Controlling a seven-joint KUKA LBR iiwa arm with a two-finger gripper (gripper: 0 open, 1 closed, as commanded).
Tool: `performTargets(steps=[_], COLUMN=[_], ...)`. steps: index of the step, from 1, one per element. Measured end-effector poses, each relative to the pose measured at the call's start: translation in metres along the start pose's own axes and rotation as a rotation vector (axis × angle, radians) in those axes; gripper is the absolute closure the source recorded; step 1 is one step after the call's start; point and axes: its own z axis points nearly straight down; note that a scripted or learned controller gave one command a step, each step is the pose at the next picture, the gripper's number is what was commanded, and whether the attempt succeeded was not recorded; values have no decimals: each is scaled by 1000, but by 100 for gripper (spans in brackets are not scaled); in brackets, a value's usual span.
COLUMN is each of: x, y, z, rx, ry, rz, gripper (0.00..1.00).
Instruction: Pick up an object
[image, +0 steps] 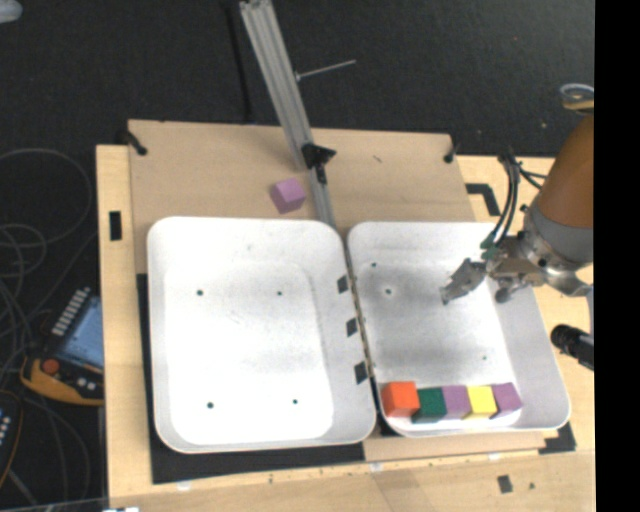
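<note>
Counter's right bin (520, 330): tool (462, 283) jaw state can't tell, hovers above block row (452, 400) at bin's near wall; descend straight onto orange block (401, 397).

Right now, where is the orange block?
The orange block sits in the right bin, at its near edge, leftmost in a row of five blocks, right beside the green block.

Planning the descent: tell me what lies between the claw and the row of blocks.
In the camera view, bare white floor of the right bin separates the claw from the row of blocks along the bin's near edge.
</note>
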Motion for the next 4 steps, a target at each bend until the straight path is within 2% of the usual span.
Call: performTargets(steps=[1,2,3,4], x=[-22,25,72,70], y=[6,-33,-61,-61], z=[144,116,-11,-18], rx=[8,3,-7,-3], ry=[0,1,0,0], rz=[-5,-9,-12,-12], gripper=[0,0,0,100])
